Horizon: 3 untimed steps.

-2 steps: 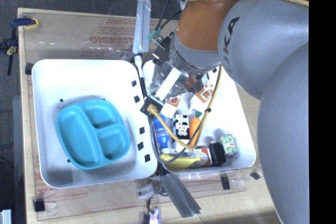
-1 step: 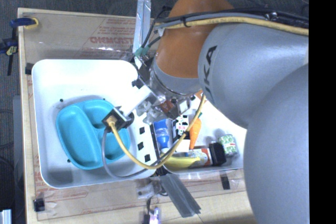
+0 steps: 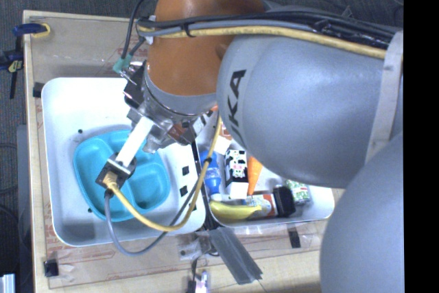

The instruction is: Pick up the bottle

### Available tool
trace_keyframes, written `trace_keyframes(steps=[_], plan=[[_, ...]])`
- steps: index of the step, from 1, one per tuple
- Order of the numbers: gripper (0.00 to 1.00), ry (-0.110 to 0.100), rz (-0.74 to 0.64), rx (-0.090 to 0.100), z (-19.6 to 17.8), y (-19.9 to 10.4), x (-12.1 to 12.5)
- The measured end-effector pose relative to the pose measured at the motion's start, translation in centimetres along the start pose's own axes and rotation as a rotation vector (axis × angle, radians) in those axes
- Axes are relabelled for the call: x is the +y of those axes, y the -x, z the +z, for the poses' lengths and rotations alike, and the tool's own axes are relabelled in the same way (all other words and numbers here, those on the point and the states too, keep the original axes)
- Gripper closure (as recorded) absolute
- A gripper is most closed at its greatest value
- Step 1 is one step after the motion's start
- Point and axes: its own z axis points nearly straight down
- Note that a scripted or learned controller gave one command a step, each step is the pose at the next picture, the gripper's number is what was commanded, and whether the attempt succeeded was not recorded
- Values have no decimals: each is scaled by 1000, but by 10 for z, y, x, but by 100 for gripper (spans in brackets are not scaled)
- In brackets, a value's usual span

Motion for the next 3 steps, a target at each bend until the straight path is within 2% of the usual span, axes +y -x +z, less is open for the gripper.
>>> trace_keyframes(steps=[1,2,3], plan=[[100,2,267,4,-69,-38,-35],[100,-1,-183,-3,1,-38,-37],[100,-1,-96,1,-98,-38,-37]])
